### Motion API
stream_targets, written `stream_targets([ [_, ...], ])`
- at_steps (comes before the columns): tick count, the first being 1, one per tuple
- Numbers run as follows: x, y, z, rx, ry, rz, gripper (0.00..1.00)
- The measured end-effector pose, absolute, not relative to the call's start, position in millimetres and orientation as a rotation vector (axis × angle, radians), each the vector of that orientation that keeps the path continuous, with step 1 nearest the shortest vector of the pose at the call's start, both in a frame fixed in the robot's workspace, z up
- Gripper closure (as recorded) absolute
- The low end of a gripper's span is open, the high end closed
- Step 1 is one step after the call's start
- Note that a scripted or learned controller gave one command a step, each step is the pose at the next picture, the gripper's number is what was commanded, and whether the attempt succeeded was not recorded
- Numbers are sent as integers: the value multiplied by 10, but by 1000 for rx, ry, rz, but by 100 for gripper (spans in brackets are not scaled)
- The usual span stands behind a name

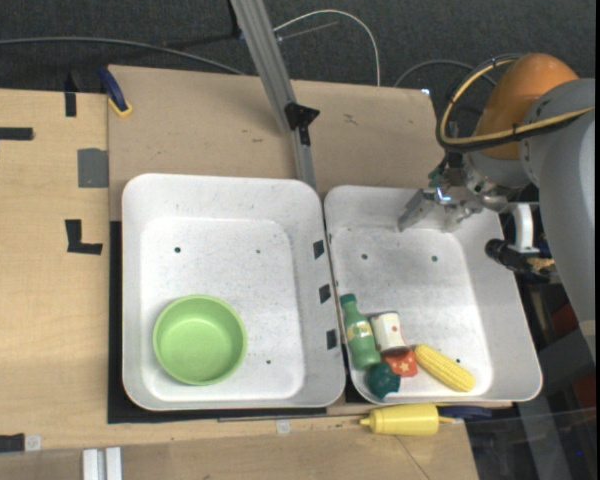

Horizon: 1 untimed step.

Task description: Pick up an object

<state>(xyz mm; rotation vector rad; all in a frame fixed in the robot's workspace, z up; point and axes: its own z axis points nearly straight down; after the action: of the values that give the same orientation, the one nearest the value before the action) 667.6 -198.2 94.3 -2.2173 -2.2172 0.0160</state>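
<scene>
We see pincer upper right over right bin, grip state we cannot tell, corn lower right, green bowl lower left

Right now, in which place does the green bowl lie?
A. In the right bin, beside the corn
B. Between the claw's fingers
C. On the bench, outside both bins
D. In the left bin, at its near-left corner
D: the green bowl sits inside the left bin, toward its near-left corner, far from the claw that hangs over the far edge of the right bin.
</scene>
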Motion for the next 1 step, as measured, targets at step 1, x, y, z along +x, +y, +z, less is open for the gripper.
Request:
stream_targets([
  [1,6674,-1974,1042,-2215,-2218,16,100],
])
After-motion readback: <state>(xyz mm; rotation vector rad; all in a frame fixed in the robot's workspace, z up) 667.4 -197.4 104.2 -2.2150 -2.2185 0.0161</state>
